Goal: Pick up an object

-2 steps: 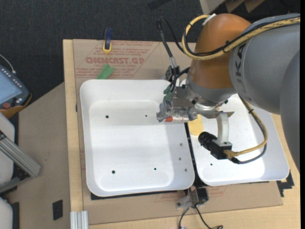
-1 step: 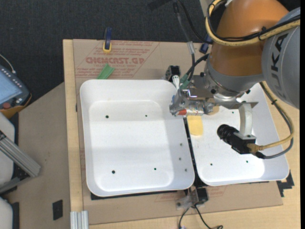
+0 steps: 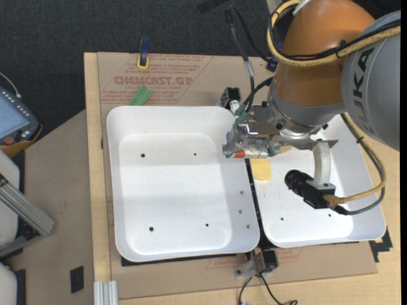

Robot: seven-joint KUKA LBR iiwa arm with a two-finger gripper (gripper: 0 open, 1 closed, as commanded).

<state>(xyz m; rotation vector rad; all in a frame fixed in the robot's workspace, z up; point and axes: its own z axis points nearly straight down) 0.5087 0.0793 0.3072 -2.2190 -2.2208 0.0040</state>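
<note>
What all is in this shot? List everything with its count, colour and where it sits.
Shallow plastic left bin: one, white, on the cardboard.
Shallow plastic right bin: one, white, beside the left one, under the arm.
Small pale yellow block: one, pale yellow, in the right bin by its left wall, just below the claw.
Flat cardboard sheet with red lettering: one, brown, under both bins.
Small green strip: one, green, on the cardboard beyond the left bin.
Small blue and yellow clamp: one, at the cardboard's far edge.
Robot arm: one, grey with an orange band, reaching in from the right.
Claw: one, metallic, over the seam between the bins.
</note>
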